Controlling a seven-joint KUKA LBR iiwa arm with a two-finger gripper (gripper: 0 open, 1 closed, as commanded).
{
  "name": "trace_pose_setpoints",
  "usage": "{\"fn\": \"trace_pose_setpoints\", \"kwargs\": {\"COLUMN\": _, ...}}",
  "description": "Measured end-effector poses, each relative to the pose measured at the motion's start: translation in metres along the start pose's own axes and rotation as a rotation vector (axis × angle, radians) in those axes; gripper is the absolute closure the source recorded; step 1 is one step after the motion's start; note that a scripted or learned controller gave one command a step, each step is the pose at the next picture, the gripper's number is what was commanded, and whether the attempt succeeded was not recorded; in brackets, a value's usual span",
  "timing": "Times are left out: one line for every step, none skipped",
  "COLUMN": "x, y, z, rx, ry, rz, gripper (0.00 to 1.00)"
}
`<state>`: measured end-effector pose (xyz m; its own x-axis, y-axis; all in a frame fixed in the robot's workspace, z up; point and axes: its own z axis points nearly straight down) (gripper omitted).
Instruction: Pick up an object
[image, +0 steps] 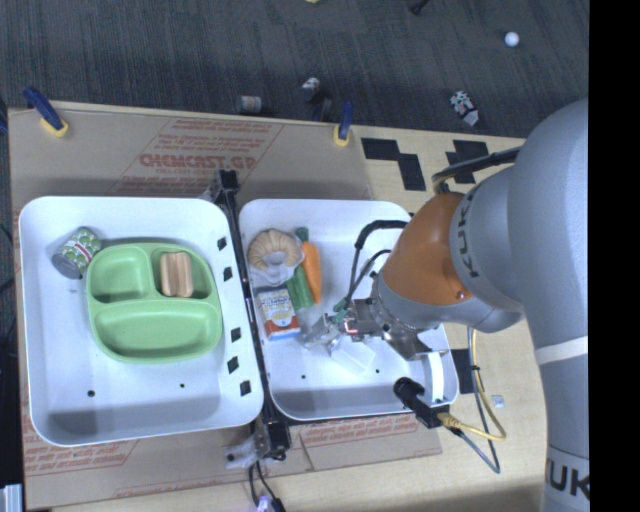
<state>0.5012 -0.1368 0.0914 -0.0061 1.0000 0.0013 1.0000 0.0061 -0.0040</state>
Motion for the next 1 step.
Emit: {"fn": "trace_pose_setpoints", "kwargs": {"x": -0.0004, "y": 0.0011, "z": -0.0105, "rx": -0.001, "ry": -0.002, "rz": -0.005, "gripper": 1.00}}
